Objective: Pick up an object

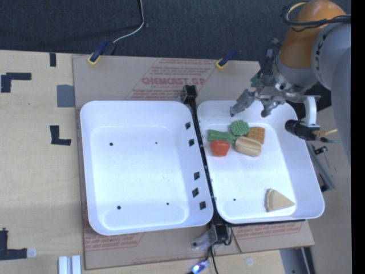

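My gripper [255, 107] hangs over the back of the right bin [296, 170], open, with nothing between its two spread fingers. Just below it in that bin lies a cluster of toy food: a green round piece [239, 128], a green leafy stem [219, 135], a red tomato-like piece [220, 148], an orange waffle-like piece [256, 134] and a tan bread roll [248, 146]. A tan wedge [278, 200] lies apart at the bin's front right corner.
The left bin [137, 164] stands beside the right one, joined by a black clipped divider [197, 153]. Both rest on a cardboard sheet [165, 79] held by clamps. A cable [137, 16] runs across the dark back area.
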`<action>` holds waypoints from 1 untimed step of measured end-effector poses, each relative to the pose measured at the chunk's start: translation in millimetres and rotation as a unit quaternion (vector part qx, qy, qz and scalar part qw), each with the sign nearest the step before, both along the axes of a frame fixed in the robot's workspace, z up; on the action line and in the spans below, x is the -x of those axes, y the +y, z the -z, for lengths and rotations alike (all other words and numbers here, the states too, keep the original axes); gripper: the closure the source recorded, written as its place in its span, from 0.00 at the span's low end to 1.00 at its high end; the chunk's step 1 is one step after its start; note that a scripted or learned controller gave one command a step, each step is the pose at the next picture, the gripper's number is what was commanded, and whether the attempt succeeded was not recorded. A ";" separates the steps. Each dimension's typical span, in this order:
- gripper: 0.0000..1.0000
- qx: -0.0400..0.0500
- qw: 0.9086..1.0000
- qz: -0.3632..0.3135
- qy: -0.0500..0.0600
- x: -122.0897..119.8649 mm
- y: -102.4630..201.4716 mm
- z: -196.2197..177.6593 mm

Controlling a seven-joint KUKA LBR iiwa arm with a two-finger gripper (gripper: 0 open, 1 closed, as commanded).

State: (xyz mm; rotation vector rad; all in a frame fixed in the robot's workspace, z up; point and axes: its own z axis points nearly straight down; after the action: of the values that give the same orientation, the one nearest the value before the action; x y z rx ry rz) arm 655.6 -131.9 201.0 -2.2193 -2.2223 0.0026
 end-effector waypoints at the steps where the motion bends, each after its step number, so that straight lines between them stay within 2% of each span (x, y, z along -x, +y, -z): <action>1: 0.00 0.001 1.000 0.000 -0.006 59.7 0.5 -163.2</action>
State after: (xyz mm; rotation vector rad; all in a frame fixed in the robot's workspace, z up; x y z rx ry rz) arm 595.9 -131.4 364.2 -2.2258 -2.2283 -0.0082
